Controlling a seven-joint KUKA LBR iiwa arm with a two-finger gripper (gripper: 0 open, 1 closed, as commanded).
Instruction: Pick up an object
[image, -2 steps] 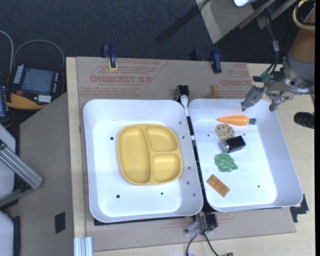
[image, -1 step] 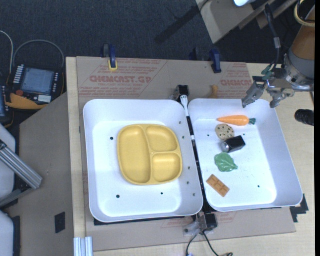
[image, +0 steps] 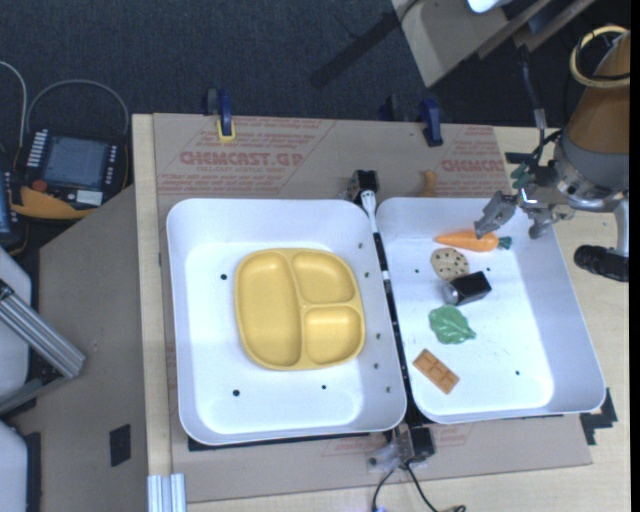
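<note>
you are looking at the gripper (image: 512, 212) hovering with jaws spread wide, gripping nothing, at one o'clock of the toy carrot (image: 466, 240); picking is not yet done.

Yellow tray (image: 298, 307), orange carrot (image: 466, 240), green leaf (image: 451, 325), spotted cookie (image: 449, 263).

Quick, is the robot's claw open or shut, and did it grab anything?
Gripper: open, holding nothing, hanging just above the orange carrot.
</note>
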